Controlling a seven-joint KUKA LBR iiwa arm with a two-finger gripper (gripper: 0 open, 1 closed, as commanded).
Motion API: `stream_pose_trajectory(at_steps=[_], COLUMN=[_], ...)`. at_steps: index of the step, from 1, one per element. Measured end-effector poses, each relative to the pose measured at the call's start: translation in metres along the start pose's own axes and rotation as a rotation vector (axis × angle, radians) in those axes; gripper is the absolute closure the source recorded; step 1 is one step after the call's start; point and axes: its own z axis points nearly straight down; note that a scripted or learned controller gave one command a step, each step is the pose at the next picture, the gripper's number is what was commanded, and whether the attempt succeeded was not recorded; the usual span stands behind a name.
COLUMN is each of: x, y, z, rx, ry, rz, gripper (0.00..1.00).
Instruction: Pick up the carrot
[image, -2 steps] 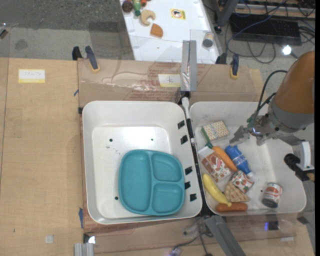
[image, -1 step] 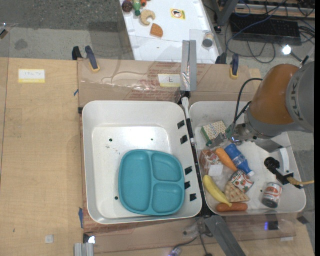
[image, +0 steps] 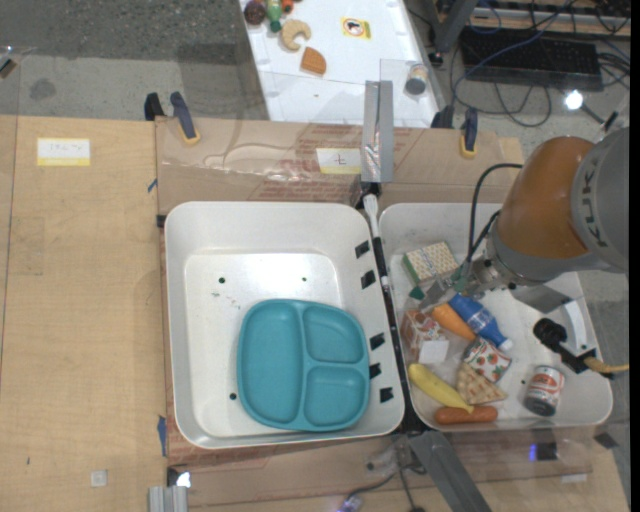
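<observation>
I see the carrot (image: 451, 320) in the right bin (image: 590, 400), mid-left, touching the blue bottle (image: 480, 320) and hemmed by a wrapper (image: 430, 335). The gripper (image: 462, 282) hangs just above it, near the checked block (image: 431, 262); I cannot tell how its fingers stand. A banana (image: 438, 387), sausage (image: 466, 415) and can (image: 543, 390) crowd the near edge. The left bin (image: 190, 300) holds a teal tray (image: 303, 365), with bare floor behind it.

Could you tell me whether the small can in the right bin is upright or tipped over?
Upright: the can shows its round top, standing in the right bin.
</observation>
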Motion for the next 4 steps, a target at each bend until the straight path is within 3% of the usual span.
stream_pose_trajectory(at_steps=[1,2,3,4], x=[0.012,0.014,0.014,0.003], y=[-0.021,-0.019,-0.019,-0.04], z=[0.0,-0.01,-0.009,0.014], rx=[-0.001,-0.004,-0.004,0.028], ry=[0.0,0.007,0.007,0.031], rz=[-0.13,-0.13,-0.129,-0.108], gripper=[0.0,1.0,0.0,0.0])
